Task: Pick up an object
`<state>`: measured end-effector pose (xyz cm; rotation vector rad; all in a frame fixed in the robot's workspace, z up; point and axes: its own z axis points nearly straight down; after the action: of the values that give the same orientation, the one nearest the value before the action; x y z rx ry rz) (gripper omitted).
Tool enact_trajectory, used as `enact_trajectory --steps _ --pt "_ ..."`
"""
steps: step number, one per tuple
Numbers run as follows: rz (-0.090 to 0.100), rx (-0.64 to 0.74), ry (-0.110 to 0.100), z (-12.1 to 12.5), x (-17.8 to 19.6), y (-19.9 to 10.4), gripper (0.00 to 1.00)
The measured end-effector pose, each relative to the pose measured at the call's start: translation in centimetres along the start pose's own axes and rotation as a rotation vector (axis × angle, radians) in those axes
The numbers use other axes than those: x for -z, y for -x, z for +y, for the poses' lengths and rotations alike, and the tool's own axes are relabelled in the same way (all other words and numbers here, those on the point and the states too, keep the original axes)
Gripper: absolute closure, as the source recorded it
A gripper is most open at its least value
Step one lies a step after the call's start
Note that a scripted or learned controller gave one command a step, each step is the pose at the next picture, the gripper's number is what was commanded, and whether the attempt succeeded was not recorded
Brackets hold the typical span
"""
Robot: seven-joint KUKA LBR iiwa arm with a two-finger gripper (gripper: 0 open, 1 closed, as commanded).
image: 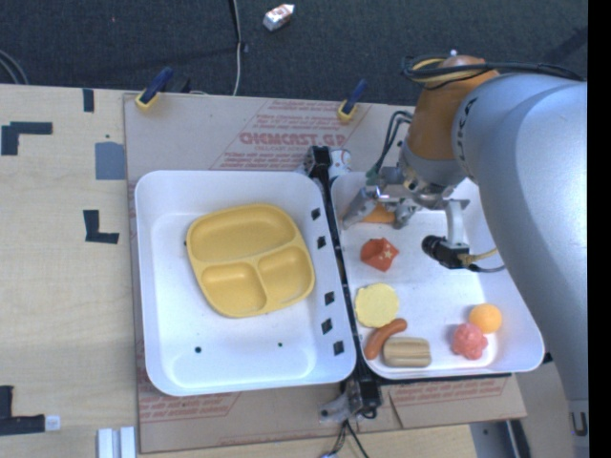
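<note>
White plastic forms both shallow bins, which sit side by side on a sheet of printed cardboard (277, 141) laid over the wooden bench (57, 284). From the overhead camera, the left bin (158, 351) holds a yellow divided tray (250, 259), lying flat and slightly turned, its three compartments bare. The right bin (520, 351) carries the toy food: a red chunky piece (379, 253) near the dividing wall, a round yellow slice (377, 304) just below it, a reddish sausage (385, 336) touching a tan bread roll (407, 353) at the near edge, and, toward the right corner, an orange ball (486, 318) just above a pink lumpy piece (468, 342). A row of black clips (326, 256) runs along the joint between the bins. The grey arm (535, 189) with its orange band (439, 122) reaches in from the right and covers much of the right bin's far side; its gripper (380, 208) hangs low over the far left corner of that bin, above an orange piece (380, 217) partly hidden beneath it. Whether the gripper has closed on anything cannot be told from here. Blue and yellow clamps (153, 89) pin the cardboard's far edge, and a small crumpled silvery scrap (278, 15) lies on the dark floor beyond, beside a thin black cable (234, 27).
</note>
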<state>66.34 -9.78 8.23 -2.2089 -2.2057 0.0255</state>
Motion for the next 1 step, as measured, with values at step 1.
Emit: enact_trajectory --steps 1 --pt "-0.002 -0.001 0.001 -0.01 -0.01 -0.1 0.0"
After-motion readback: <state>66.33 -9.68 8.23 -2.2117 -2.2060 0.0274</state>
